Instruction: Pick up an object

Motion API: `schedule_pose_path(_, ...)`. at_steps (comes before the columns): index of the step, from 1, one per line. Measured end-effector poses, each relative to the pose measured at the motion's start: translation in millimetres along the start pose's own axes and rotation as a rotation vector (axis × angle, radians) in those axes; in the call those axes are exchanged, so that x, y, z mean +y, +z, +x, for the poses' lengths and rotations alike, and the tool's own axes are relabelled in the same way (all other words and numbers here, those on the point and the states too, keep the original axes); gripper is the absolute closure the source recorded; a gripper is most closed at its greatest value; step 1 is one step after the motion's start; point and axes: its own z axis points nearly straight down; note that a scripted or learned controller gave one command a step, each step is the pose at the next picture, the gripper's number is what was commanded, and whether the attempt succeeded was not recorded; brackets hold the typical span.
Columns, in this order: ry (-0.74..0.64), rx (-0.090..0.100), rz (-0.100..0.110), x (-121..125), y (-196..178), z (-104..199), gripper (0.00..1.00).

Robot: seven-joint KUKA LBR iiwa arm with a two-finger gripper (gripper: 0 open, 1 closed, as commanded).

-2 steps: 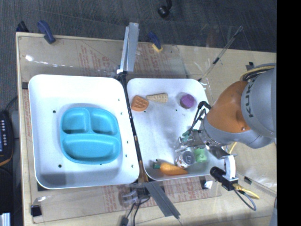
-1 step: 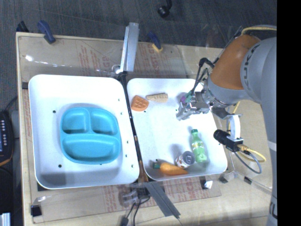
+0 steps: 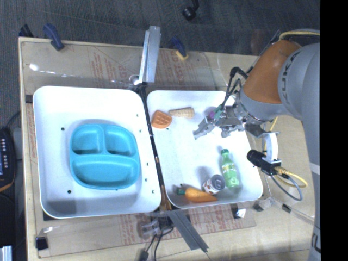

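Observation:
The right bin [image 3: 179, 156] holds several objects. An orange round piece [image 3: 161, 119] and a beige stick-shaped piece [image 3: 181, 112] lie near its far left corner. A green bottle [image 3: 229, 169] lies near the right wall, with a small can [image 3: 215, 184] just below it. At the front wall lies an orange carrot [image 3: 198, 195]. My gripper [image 3: 205, 126] hovers over the upper middle of this bin, right of the beige stick and above the bottle. A small purple spot [image 3: 211, 113] shows by the gripper; I cannot tell what it is.
The left bin [image 3: 49, 189] carries a blue divided tray [image 3: 105, 156]. A metal divider bar [image 3: 149, 56] rises between the bins at the back. Cables [image 3: 283, 178] trail off the right bin's right side, under the arm [image 3: 272, 80].

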Motion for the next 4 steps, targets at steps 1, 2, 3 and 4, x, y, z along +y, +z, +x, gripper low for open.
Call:
schedule_pose_path(1, 0.001, 0.001, 0.002, -67.6, 97.6, -14.8, 0.0)
schedule_pose_path(2, 0.002, 0.001, 0.001, 9.3, 97.5, -17.9, 0.0)
schedule_pose_path(3, 0.001, 0.0, 0.001, 76.9, 96.8, -18.6, 0.0)
schedule_pose_path(4, -0.001, 0.0, 0.0, 100.5, 96.1, -18.2, 0.0)
